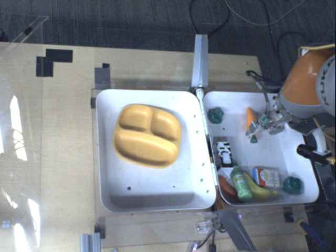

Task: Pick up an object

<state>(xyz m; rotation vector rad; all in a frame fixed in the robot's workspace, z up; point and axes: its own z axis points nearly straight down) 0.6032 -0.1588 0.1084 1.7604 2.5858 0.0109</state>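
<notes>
Bench: a pale wooden bench top [52, 156] is carrying two shallow white bins side by side, with a grey metal post [200, 62] standing at their shared far edge.
Room: dark grey carpet [121, 9] is lying beyond the bench, with thin black cables [210, 7] looping across it.
Left bin: the white plastic left bin [152, 193] is holding a large yellow three-compartment tray [147, 134], lying upside down near its middle.
Right bin: the white plastic right bin [283, 156] is holding a small orange carrot-shaped piece [251, 118], two teal round lumps [215, 114], [293, 185], a green bottle [240, 185], a yellow banana [257, 188], a small printed carton [267, 176] and a black-and-white card [224, 152].
Arm: the grey and orange arm [310, 85] is reaching in from the right.
Gripper: the two-finger gripper [258, 130] is hanging low over the far part of the right bin.
Target position: the orange piece is lying just beside the fingertips, on their far left side.
Jaw state: cannot tell how far apart the jaws are standing, nor whether anything is held.
</notes>
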